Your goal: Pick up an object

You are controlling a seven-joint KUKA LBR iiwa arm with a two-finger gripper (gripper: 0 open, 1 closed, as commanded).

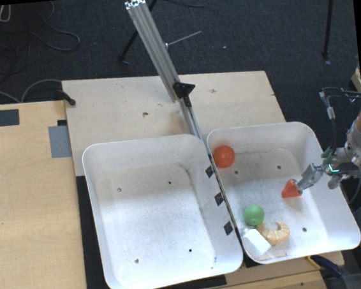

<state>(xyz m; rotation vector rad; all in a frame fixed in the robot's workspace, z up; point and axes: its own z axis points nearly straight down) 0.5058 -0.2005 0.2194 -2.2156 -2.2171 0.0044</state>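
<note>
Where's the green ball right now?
The green ball lies in the right bin, near its front-left corner, just behind the tan pastry-shaped toy and white block.

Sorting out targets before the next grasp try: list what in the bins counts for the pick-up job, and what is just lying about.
For the job:
gripper
small red object at its tip
orange ball
green ball
tan curled object
white block
right bin, which holds them all

Lying about:
left bin
slanted metal rail
wooden board
</note>
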